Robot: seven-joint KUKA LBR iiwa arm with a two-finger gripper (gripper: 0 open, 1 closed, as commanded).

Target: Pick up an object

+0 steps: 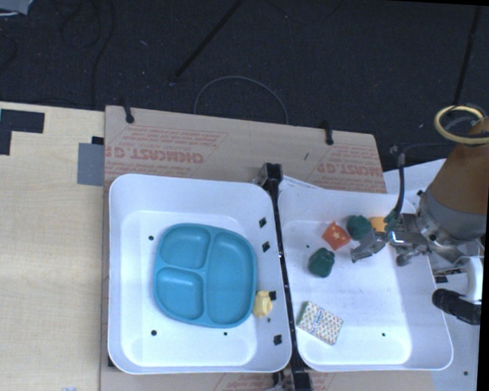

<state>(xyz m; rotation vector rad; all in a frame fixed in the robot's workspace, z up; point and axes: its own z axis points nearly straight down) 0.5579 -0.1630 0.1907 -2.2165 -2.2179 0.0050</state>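
Risk of a bad grab: end effector (pixel 385 247) low in the right bin (pixel 384 342), fingers apart around nothing, with the orange block (pixel 335 234) and two green toys (pixel 359 227) (pixel 321 262) crowded just beside, easily nudged aside or pinched together

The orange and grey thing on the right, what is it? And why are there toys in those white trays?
That is a robot arm, seen by a camera above the bench looking down at a slant. At its tip is the end effector, two metal fingers for picking things up. Two white bins sit side by side. The left bin holds a blue divided plate and a small yellow piece beside it. The right bin holds an orange block, two dark green lumps, and a patterned flat packet. The fingers hover near the upper green lump, with nothing between them.
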